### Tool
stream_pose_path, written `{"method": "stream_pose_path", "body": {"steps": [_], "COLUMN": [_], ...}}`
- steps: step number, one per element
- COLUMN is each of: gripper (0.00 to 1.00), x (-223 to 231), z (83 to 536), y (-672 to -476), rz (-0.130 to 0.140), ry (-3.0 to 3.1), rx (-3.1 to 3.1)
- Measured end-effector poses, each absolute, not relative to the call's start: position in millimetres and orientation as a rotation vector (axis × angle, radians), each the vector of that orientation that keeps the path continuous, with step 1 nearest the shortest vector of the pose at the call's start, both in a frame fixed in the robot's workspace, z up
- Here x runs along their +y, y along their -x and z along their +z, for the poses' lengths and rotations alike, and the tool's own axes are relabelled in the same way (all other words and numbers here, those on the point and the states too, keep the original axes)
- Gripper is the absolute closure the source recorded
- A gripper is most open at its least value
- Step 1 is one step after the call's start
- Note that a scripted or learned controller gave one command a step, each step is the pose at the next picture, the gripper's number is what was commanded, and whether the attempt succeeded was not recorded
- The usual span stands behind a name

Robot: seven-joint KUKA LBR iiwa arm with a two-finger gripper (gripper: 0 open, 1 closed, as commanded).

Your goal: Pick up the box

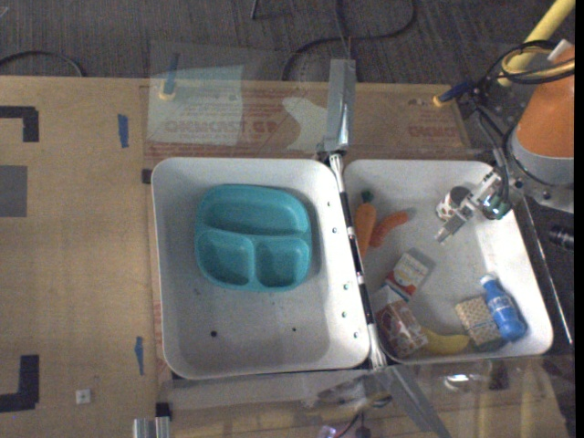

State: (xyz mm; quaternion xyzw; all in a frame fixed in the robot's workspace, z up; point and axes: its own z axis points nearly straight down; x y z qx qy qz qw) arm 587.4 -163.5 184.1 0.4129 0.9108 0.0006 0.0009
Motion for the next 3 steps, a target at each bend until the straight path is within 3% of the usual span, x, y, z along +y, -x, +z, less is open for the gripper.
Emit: {"method": "stream_pose_path", "body": {"steps": [1, 2, 3], "gripper": [0.00, 0.00, 0.00], "x": [-144.0, -118.3, -169.4], "z": [103.0, 203.3, 230.6], "y": [-547.0, -588.7, -532.6], "rz": [0.007, 0.003, 0.000], "ry": [-1.163, -1.054, -1.056], "rx": [2.893, 2.952, 2.956]}}
